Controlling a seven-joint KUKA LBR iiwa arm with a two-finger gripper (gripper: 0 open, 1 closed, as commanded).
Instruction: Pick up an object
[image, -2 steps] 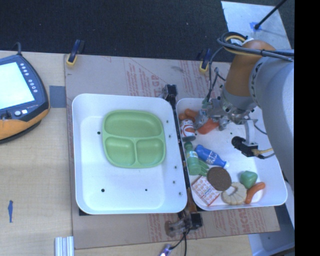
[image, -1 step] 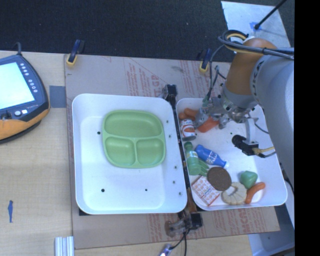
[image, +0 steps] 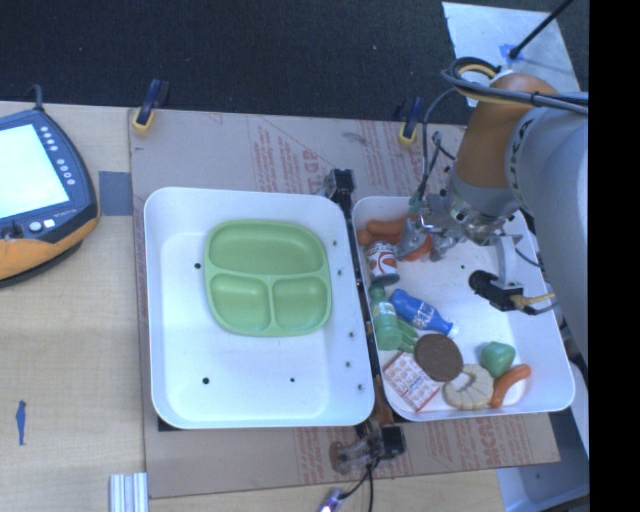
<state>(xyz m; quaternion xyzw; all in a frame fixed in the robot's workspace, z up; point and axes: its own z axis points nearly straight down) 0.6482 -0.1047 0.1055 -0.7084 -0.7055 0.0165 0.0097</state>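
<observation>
gripper (image: 428, 236) is sitting low in the upper part of the right bin (image: 545, 395), w/ an orange toy (image: 416, 247) right at its tip. can't tell if it's gripping. green tray (image: 268, 276) is lying in the left bin (image: 170, 330).

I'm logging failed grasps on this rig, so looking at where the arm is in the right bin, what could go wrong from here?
1. The hand is low at the bin's far left corner, where an orange toy and a small can crowd together; it may nudge them or catch two things.
2. The right bin's wall is close, so the hand could strike it.
3. The blue bottle lies over a green one; a push could shift the pile.
</observation>
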